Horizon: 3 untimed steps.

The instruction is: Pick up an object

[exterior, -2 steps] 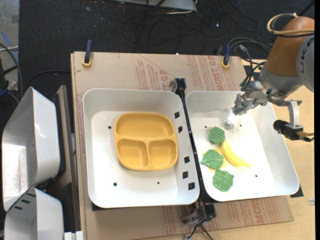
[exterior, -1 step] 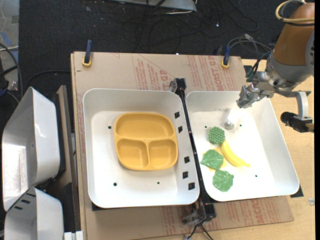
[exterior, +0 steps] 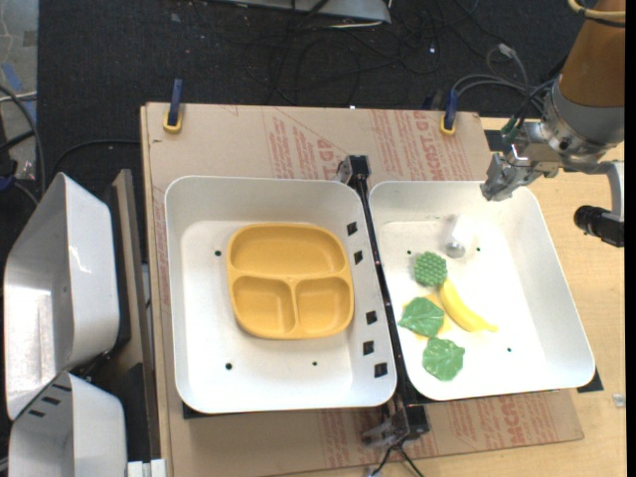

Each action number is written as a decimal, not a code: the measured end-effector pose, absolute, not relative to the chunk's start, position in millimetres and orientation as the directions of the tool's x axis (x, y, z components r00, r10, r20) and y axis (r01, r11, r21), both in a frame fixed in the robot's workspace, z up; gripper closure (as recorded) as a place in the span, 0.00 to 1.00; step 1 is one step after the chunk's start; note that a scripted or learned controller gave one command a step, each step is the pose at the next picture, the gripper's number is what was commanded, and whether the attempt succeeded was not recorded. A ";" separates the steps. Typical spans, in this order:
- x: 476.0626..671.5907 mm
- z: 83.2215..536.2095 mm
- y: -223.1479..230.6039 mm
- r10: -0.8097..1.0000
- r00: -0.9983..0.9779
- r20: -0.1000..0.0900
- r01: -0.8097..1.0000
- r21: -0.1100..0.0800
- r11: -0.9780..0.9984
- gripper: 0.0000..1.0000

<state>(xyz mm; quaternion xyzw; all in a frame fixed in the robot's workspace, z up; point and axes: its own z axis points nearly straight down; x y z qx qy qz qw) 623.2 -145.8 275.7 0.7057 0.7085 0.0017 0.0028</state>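
Note:
The right bin [exterior: 556,296] holds a yellow banana [exterior: 463,309], a round textured green piece [exterior: 429,267], two green leafy pieces [exterior: 422,317] [exterior: 443,358] and a small grey-white object [exterior: 455,245]. My gripper [exterior: 500,184] hangs over the bin's far right corner, above and to the right of the items, with nothing visibly between its fingers. The arm with its orange band [exterior: 599,38] reaches in from the upper right.
The left bin [exterior: 189,266] bears a yellow three-compartment tray [exterior: 291,278]. A black divider [exterior: 373,266] runs between the bins. Cardboard lies under both bins, with blue clamps [exterior: 174,102] at the back. White containers [exterior: 55,276] stand at the far left.

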 end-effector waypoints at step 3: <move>571.4 244.1 0.4 1.000 -0.007 0.001 1.000 -0.003 0.007 1.00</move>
